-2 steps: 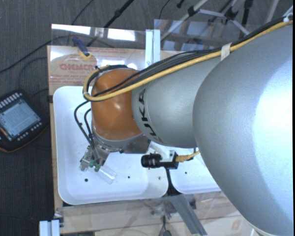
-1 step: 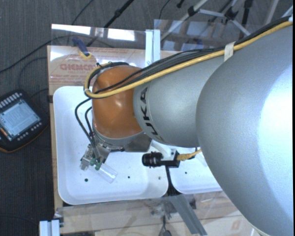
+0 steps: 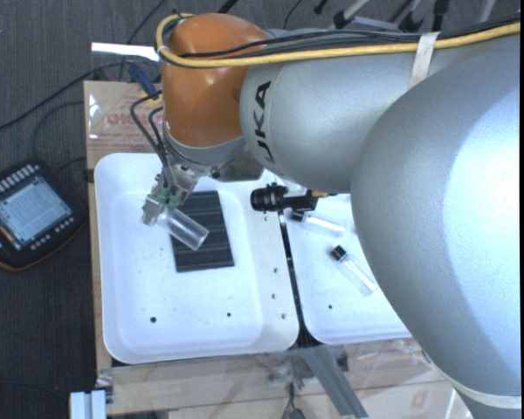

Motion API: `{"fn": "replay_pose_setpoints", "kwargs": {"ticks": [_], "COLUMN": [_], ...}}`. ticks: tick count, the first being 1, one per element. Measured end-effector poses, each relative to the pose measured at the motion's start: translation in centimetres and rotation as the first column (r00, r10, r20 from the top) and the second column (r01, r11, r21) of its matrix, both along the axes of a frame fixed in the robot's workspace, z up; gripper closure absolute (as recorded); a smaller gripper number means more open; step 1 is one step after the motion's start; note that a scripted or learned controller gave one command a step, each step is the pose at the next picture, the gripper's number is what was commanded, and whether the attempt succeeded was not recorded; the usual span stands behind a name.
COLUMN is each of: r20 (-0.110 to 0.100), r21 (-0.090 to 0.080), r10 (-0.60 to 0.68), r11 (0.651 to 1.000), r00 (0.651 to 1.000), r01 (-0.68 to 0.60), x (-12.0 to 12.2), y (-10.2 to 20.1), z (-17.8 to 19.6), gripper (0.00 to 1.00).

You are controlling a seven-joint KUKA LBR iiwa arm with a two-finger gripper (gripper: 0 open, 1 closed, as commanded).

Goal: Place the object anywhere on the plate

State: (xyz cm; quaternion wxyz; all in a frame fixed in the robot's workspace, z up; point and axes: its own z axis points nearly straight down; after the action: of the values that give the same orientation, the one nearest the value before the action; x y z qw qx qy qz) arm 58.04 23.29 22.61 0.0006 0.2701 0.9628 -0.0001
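Pincer [image 3: 160, 203] over left bin [image 3: 131, 339], clear tube [image 3: 189, 229] at its tip, across the plate's 10 o'clock corner.

Dark ribbed plate [image 3: 211, 250] lies flat in the 12 o'clock half of the left bin. The tube slants from the pincer tip toward 4 o'clock, its far end over the plate. Can't tell if it rests on the plate or hangs above it, and can't tell if the pincer is gripping it or spread. Right bin [image 3: 332, 326] has 2 small clear vials with black caps, 1 [image 3: 320, 224] near the divider, 1 [image 3: 353, 269] at 5 o'clock of it, apart from each other. The arm [image 3: 375, 129] covers most of the right bin and the left bin's 1 o'clock corner. Teach pendant [image 3: 26, 212] on the floor at 9 o'clock, cardboard sheet [image 3: 113, 116] at 12 o'clock of the left bin.
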Motion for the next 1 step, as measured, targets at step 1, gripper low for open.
{"fn": "replay_pose_setpoints", "kwargs": {"ticks": [1], "r20": [-0.003], "r21": [0.0], "r10": [0.295], "r11": [0.955], "r00": [0.955], "r01": [-0.295], "x": [-5.17], "y": [0.04], "z": [-3.2], "gripper": [1.0]}}
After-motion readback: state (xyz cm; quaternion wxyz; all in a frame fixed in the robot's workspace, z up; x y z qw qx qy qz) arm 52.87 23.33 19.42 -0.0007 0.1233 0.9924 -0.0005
